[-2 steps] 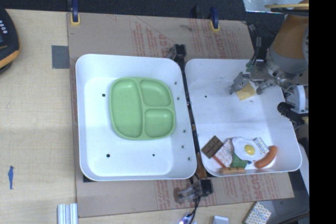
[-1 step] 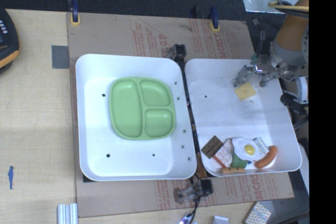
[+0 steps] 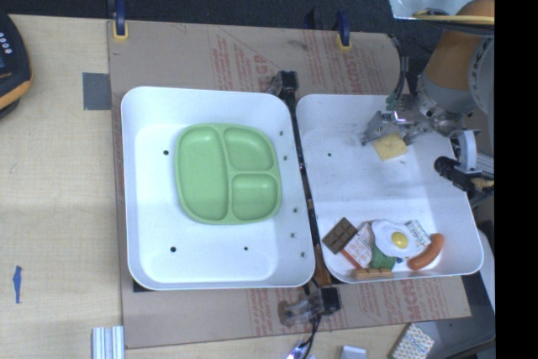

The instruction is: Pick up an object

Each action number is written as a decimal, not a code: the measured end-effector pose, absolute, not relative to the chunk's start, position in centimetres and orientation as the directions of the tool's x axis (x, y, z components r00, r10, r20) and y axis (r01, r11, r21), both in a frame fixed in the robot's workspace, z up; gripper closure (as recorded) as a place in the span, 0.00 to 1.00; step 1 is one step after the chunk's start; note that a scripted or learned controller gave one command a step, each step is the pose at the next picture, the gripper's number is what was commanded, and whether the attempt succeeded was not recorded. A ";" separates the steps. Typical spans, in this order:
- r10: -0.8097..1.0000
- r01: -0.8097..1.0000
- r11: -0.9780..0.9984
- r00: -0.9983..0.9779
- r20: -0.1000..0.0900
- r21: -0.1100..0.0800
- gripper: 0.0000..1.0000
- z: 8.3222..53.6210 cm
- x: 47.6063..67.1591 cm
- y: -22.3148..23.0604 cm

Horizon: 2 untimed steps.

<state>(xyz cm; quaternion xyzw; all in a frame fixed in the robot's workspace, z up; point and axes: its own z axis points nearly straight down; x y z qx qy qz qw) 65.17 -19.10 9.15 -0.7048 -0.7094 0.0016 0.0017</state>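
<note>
Pale wooden worktop (image 3: 59, 181) under a brown cardboard sheet, carrying two white bins side by side.

Left bin (image 3: 143, 181): one green divided plate (image 3: 227, 172), centred.

Right bin (image 3: 361, 181): yellow block (image 3: 390, 148) at two o'clock; along the six-o'clock wall a heap of brown chocolate bar (image 3: 339, 234), fried egg (image 3: 396, 240), sausage (image 3: 425, 252) and packets too jumbled to identify.

Pincer (image 3: 388, 130): entering from three o'clock, low over the yellow block. Block sits just below the metal tips; whether it lies between them, and how wide they stand, cannot be told.

Step, as judged: closing in on the block. Next move calls for a square grip, then a straight lift.

Arm cut off at the right edge.
</note>
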 end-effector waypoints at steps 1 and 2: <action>1.000 1.000 0.007 -0.007 0.000 -0.005 0.00 9.2 64.4 -18.3; 1.000 1.000 0.003 -0.003 -0.002 0.000 0.00 9.3 65.7 -21.3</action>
